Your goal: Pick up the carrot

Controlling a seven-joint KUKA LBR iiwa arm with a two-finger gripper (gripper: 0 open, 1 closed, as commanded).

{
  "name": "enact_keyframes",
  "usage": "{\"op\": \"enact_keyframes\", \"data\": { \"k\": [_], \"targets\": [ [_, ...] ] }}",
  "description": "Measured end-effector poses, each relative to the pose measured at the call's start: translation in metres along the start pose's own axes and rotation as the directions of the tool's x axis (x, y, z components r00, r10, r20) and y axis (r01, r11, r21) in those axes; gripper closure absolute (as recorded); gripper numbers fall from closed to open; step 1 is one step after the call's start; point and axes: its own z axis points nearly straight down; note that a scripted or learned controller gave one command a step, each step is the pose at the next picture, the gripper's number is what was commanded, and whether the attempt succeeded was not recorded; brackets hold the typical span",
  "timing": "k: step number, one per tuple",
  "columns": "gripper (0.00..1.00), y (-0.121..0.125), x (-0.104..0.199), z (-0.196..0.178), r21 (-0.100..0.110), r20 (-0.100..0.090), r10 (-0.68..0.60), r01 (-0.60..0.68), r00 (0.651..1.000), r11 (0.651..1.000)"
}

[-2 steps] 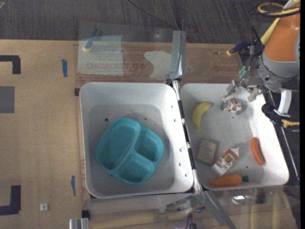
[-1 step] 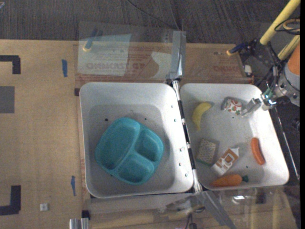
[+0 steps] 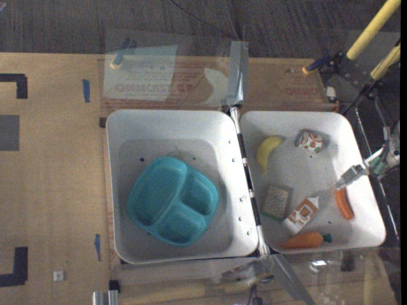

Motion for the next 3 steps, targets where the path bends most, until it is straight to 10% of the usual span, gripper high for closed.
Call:
{"op": "enact_keyframes", "data": {
  "k": [1,2,3],
  "targets": [
    [0.00,0.018,0.071,-0.022,0.001,-0.002,-0.096,0.096,0.995,0.995],
    [0.00,0.023,0.088,-0.081,-0.003,0.006,-0.444,0.444,0.896,0.896],
    [0.00,0.007,0.088,-0.009,-0.001,0.001,-0.469,0.469,0.883,0.883]
  ]
}}
